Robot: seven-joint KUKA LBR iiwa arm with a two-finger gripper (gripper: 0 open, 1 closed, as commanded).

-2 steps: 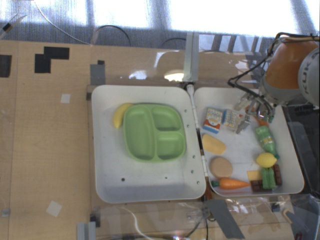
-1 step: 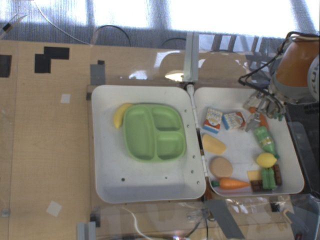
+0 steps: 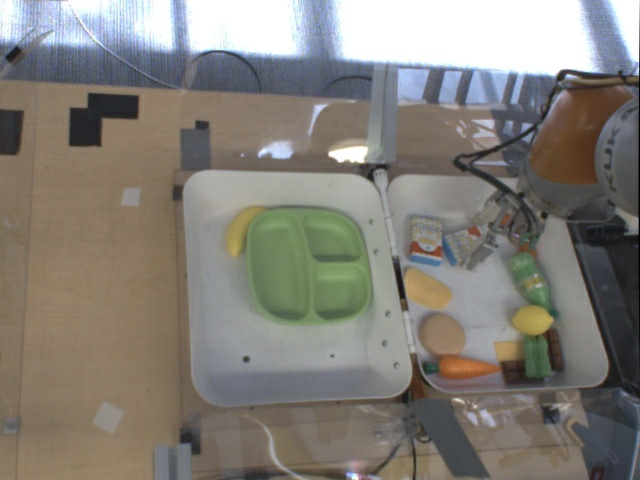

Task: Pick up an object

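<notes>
The hand [image 3: 497, 230] hung over the far part of the right bin [image 3: 590, 363], its metal fingers spread apart with nothing between them, just beside a small crinkled packet [image 3: 462, 245] and a red-and-white carton [image 3: 425, 240] standing near the bin's far left. A glossy green bottle [image 3: 528, 279] lay just right of the hand, its long axis running far to near with a slight tilt rightward, above a lemon [image 3: 533, 319]. A smooth orange carrot [image 3: 467, 368] pointed right along the near wall, while the left bin [image 3: 215, 368] carried a green sectioned plate [image 3: 306, 264] overlapping a curved banana [image 3: 239, 230].
</notes>
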